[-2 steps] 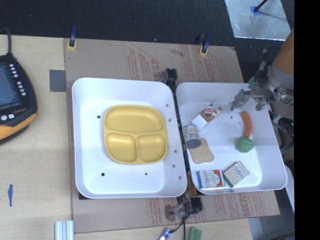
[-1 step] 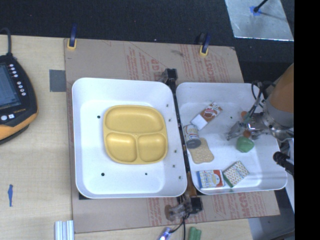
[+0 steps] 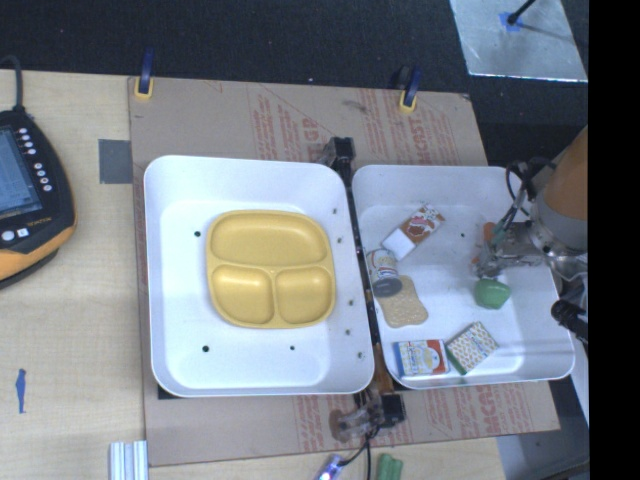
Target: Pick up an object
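The right bin holds several small objects: a red-and-white packet, a white block, a small can, a tan oval piece, a white-and-orange box, a patterned green packet and a green round object. My gripper hangs low at the bin's right side, just above the green object. An orange bit shows beside the fingers.
The left bin holds a yellow divided tray. A teach pendant lies at the far left of the bench. Clamps pin the cardboard sheet at the back edge.
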`<state>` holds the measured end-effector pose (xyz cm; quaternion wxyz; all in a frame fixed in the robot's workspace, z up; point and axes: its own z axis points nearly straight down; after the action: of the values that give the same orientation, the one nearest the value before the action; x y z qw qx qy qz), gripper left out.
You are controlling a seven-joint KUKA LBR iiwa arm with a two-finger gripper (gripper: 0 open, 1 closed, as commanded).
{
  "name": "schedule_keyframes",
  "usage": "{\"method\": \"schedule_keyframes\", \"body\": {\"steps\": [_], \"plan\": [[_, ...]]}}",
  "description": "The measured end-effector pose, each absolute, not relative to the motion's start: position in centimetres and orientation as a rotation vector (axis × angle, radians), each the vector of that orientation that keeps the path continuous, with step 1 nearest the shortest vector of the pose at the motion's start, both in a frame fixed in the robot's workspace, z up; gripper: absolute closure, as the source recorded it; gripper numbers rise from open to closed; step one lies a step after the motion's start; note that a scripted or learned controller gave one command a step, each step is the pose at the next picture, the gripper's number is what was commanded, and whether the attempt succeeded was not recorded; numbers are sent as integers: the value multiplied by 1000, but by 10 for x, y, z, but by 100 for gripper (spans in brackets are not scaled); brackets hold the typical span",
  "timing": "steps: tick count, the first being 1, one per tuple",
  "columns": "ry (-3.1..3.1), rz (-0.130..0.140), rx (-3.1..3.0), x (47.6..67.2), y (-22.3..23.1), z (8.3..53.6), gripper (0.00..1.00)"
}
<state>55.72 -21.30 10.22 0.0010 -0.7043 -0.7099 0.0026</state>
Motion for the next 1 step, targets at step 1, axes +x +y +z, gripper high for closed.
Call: {"method": "schedule_keyframes", "body": {"steps": [1], "plan": [[-2230, 9, -2211, 557, -213, 102, 0]]}}
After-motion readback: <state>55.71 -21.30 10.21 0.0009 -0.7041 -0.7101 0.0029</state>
